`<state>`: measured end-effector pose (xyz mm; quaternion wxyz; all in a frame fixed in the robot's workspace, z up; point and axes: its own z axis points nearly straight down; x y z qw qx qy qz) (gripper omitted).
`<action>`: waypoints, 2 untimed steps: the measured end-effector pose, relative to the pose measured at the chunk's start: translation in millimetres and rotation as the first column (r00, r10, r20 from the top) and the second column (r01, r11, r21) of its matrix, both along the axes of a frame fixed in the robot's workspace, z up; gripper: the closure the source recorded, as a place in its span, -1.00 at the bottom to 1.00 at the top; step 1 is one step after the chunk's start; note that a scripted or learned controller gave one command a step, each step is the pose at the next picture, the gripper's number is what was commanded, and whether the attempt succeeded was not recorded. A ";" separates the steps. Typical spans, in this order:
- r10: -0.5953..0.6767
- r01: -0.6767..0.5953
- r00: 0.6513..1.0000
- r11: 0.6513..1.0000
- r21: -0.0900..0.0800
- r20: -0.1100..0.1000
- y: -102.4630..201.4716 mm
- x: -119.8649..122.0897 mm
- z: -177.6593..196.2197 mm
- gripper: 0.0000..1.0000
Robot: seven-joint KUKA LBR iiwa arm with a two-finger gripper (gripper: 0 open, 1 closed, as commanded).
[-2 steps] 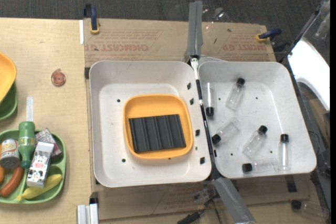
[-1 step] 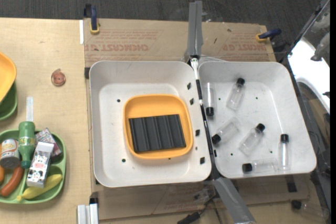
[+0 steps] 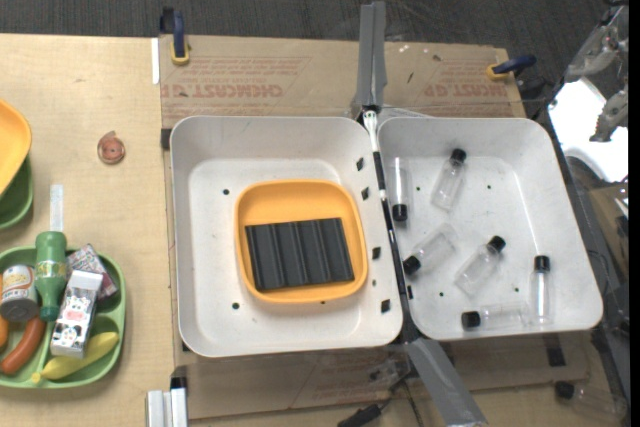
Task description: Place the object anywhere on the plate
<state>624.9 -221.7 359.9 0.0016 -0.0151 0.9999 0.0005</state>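
An orange plate lies in the middle of the left white bin. A dark grey ribbed slab rests flat on the plate and covers most of its floor. In the right white bin lie several clear vials with black caps, scattered apart. One vial is near the back, another is along the left wall, and a third is at the front.
A wooden bench to the left holds a green tray of toy food, a yellow bowl and a small pink disc. Cardboard with blue-and-yellow clamps lies behind the bins. White gear stands at the right edge.
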 end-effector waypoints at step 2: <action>0.518 -0.518 0.855 0.855 -0.004 0.003 0.5 35.4 -56.0 -1.00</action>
